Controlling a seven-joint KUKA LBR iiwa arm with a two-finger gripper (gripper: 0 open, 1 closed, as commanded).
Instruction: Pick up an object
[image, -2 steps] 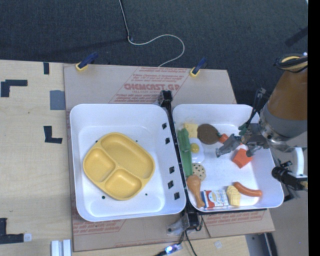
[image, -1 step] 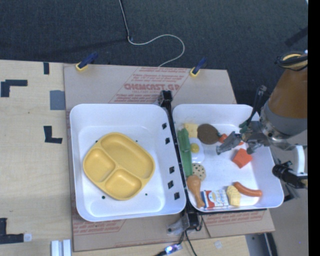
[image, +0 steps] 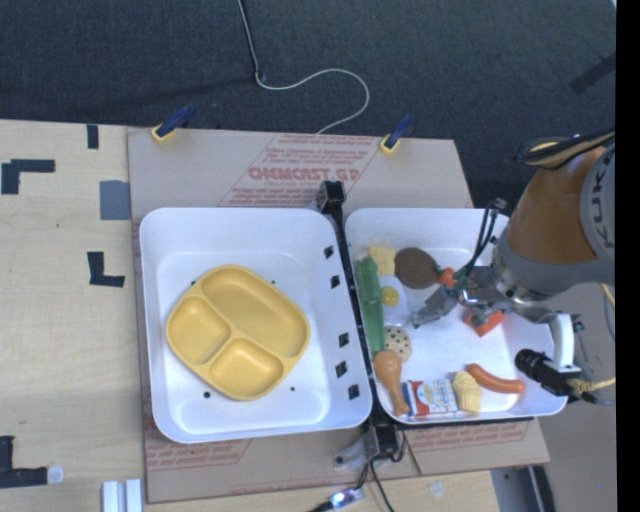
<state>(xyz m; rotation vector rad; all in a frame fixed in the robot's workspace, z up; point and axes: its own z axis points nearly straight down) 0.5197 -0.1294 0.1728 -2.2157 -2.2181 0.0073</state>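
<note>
Hovering over right bin (image: 452, 218) w/ round brown item (image: 414, 265), tool (image: 432, 308) grip state unclear.

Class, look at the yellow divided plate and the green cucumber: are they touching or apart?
Apart. The camera view shows the yellow plate in the left bin and the cucumber in the right bin, with the bin walls between them.

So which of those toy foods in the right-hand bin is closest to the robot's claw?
The brown round piece, just up-left of the gripper. The hot dog and drumstick lie farther off, near the bin's front edge.
</note>
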